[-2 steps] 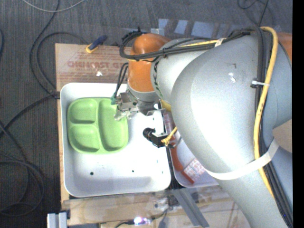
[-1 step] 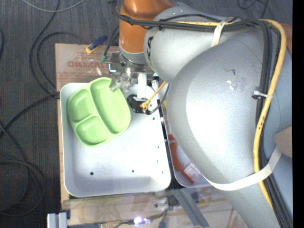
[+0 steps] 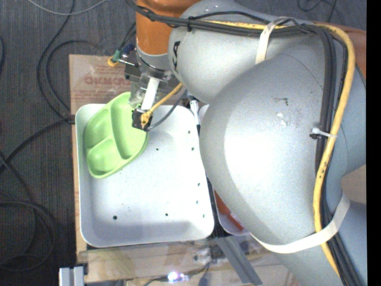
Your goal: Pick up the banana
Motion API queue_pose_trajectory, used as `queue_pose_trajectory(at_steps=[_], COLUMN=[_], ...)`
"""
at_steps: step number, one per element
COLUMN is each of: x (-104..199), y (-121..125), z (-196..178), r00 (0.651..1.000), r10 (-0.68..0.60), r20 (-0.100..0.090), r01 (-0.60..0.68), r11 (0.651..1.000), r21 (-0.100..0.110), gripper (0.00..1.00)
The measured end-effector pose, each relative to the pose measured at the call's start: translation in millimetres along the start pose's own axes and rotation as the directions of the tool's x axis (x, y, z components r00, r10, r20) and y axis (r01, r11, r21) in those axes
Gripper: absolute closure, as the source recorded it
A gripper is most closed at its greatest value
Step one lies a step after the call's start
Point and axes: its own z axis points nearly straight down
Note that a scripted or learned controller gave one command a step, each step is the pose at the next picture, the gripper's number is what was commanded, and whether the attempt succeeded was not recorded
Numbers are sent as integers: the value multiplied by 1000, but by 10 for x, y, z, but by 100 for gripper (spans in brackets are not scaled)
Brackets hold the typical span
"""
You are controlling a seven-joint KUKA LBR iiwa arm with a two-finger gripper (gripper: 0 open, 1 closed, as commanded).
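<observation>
Camera view, from above the bench: you see the grey arm (image 3: 274,130) reaching in from the right and covering most of the right bin (image 3: 223,225), of which only a strip of rim shows along the arm's lower left edge. Beside that strip lies a sliver of something orange-red (image 3: 221,208), too little of it for you to name. The left bin (image 3: 149,189) lies open to you, white, with a few small dark specks on its floor. A green divided plate (image 3: 110,139) sits in that bin's top left corner, with two hollows facing up and its upper tip overlapping the top rim. The orange band (image 3: 158,16) stands above the bin's top edge, and below it the claw (image 3: 141,91) hangs over the top rim, just at the plate's right edge. You cannot tell whether the claw is open or closed, nor whether it touches the plate. Where the banana lies you cannot tell. A brown board with red print (image 3: 95,79) shows past the bin's top left corner, and dark cables (image 3: 53,70) run over the grey floor beyond the bench.
</observation>
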Motion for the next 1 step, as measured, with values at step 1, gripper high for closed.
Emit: queue_pose_trajectory(at_steps=[1], x=[-170], y=[-858], z=[-28], r00=[988], r10=[-152], r20=[-13], r01=[152], r11=[988], r21=[-35], gripper=[100])
